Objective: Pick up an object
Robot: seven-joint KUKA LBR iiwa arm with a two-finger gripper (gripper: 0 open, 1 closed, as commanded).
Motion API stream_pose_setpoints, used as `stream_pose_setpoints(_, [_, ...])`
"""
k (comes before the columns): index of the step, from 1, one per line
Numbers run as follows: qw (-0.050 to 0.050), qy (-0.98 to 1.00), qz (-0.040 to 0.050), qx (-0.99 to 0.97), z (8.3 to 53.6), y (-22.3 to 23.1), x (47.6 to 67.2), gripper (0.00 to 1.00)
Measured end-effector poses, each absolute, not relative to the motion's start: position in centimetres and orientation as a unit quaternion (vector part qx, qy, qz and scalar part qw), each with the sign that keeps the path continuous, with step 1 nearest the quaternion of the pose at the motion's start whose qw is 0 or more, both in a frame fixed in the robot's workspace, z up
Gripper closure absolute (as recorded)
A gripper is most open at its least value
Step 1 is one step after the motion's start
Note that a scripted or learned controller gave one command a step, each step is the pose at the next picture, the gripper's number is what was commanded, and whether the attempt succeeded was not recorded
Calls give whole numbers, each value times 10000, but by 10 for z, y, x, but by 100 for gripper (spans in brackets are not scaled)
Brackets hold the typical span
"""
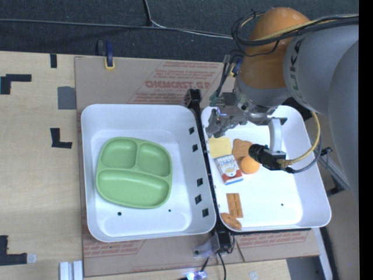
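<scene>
Yellow block [220, 147] lies directly beneath the pincer [220, 123], whose opening I cannot tell, crowded by a small carton [229, 169] and orange ball [250, 165]; a descent risks snagging neighbours.

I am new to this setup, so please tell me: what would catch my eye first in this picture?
The big grey arm with its orange band fills the upper right, reaching down over the right white bin. A green divided plastic plate lies in the left white bin. Small food items, among them an orange ball, cluster in the right bin.
</scene>
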State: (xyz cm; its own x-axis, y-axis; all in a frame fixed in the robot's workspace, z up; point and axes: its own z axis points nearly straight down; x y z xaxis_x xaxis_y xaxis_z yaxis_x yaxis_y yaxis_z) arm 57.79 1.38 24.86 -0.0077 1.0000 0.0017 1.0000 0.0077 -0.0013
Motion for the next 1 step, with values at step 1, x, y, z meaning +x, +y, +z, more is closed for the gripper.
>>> stream_pose_setpoints(1, [5,-7092,8,-7050,231,68,593,100])
